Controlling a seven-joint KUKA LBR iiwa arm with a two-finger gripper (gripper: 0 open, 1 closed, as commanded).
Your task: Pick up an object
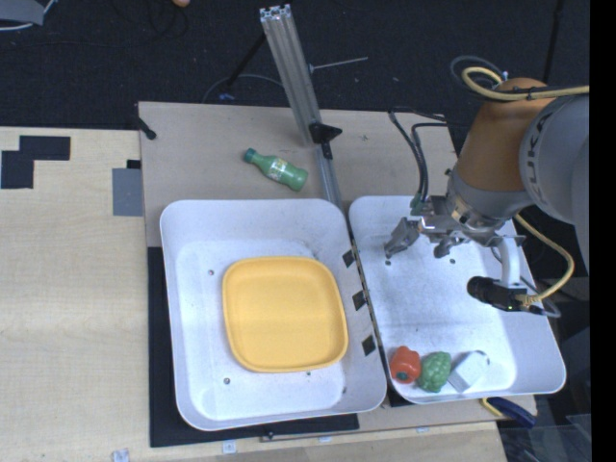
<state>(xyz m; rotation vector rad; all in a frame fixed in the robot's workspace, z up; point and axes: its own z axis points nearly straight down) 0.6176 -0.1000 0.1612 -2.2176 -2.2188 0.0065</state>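
1. White plastic made up both shallow bins: the left bin [183, 258] and the right bin [539, 354] sat side by side, their rims meeting along the middle.
2. The gripper [417, 248] hung over the far part of the right bin. Its fingers [393, 246] were spread apart with nothing between them, above bare bin floor.
3. The things to pick lay well apart from it, along the right bin's near edge. There was a red object [405, 364], a green object [435, 371] touching it on its right, and a white block [466, 372] just beside the green one.
4. A yellow plate [284, 313] lay flat in the middle of the left bin.
5. A green bottle [276, 168] lay on its side on the bench [192, 142] beyond the left bin, near the foot of a slanted metal post [292, 61].
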